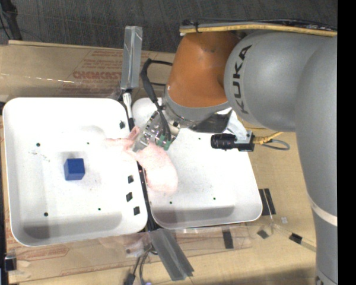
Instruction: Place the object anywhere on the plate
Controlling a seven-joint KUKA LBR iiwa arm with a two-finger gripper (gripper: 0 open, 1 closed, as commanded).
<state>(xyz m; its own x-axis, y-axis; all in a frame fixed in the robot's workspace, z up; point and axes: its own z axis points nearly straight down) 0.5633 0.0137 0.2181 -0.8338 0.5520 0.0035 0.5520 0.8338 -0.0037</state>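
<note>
arm [267,82]: reaches in from right | pincer [147,136]: apparently pointing down, largely hidden

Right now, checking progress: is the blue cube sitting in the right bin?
No, the blue cube lies on the floor of the left bin, apart from the gripper.

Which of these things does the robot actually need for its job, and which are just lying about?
For the job: small blue cube; pale pink plate; robot's gripper.
Just there: left shallow white bin; right shallow white bin; brown cardboard sheet.
</note>
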